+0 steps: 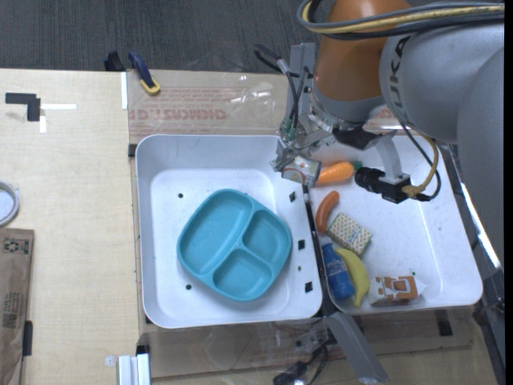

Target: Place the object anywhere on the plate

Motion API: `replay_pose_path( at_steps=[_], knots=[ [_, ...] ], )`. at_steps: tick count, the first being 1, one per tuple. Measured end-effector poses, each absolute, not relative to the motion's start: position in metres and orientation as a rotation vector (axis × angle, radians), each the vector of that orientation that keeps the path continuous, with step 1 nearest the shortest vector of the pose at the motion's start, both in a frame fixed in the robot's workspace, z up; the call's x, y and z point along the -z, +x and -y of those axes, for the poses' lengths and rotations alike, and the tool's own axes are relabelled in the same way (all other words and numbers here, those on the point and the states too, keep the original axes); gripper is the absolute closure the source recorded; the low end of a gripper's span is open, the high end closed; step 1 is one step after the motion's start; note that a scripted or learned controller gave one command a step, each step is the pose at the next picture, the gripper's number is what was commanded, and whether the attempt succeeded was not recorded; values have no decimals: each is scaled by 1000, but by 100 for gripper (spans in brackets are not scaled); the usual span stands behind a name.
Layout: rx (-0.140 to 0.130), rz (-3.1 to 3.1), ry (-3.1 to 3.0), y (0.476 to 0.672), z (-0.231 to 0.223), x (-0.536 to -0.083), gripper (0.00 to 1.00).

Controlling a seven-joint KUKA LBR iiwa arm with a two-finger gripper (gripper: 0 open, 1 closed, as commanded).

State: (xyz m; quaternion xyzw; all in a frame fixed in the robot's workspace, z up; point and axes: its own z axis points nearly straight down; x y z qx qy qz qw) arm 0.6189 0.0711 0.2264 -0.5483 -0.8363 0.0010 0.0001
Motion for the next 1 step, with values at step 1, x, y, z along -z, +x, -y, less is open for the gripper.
replay_pose_path(
  at_steps=[1],
  knots=[
    [-4,2645,-1693,553,-103,-227,100]
  ],
)
